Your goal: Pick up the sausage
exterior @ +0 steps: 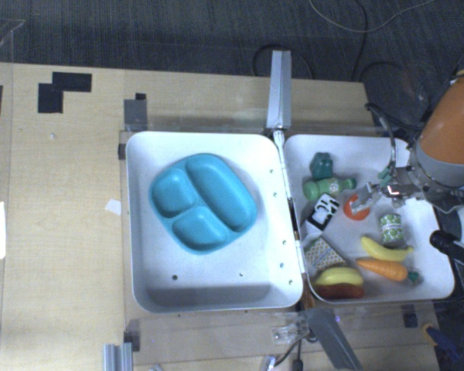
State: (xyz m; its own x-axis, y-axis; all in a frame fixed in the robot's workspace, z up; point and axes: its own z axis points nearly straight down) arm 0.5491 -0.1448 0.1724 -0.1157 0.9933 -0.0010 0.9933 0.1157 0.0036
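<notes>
Toys crowd right bin [445, 287]; gripper [373, 197] fingers indistinct.

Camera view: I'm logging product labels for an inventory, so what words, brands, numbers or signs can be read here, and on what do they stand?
None can be read.
Small can: its green and white label is too blurred to read.
Black-and-white box: bold markings, but no legible letters.
Patterned packet: the print is too small to read.
Blue divided plate: shows no text.
</notes>
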